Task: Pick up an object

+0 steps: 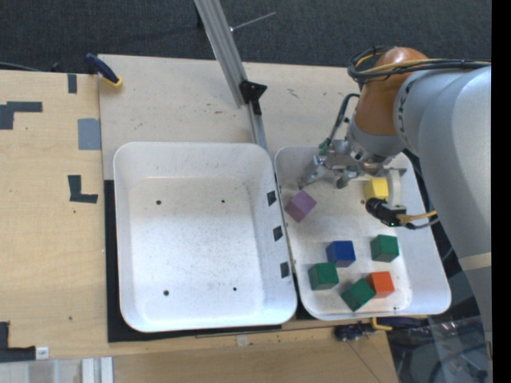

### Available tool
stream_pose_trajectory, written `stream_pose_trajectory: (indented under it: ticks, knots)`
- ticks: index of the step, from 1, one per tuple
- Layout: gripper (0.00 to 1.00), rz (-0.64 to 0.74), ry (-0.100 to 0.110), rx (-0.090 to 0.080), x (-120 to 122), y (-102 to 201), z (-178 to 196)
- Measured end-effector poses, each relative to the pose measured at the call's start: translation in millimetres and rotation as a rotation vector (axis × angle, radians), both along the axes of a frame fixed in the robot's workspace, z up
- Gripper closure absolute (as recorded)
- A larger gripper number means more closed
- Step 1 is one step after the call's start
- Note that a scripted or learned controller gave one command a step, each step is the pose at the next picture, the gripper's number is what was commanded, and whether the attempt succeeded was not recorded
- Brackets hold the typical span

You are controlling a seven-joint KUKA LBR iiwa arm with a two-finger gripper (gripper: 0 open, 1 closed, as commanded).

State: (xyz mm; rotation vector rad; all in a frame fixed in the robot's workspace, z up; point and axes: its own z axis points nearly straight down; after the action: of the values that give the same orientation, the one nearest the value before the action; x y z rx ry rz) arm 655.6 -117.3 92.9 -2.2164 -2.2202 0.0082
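Camera view placed the gripper point(339, 168), its finger state impossible to tell, above the right bin point(423, 294) between the purple block point(301, 205) and yellow block point(377, 188), so a descent there could be judged to close on nothing.

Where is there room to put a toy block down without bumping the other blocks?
The left bin has bare floor from wall to wall. In the right bin, a small bare patch lies between the purple block and the blue block. Its near end is crowded: blue, three green blocks and the orange block sit close together. The gripper and yellow block fill the far end.
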Motion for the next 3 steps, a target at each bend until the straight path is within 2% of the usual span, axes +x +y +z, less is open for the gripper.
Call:
stream_pose_trajectory:
  ticks: [1,3]
  knots:
    - [1.00,0.001,-0.005,0.000,2,1,14]
    - [1.00,0.001,-0.012,-0.001,12,-4,115]
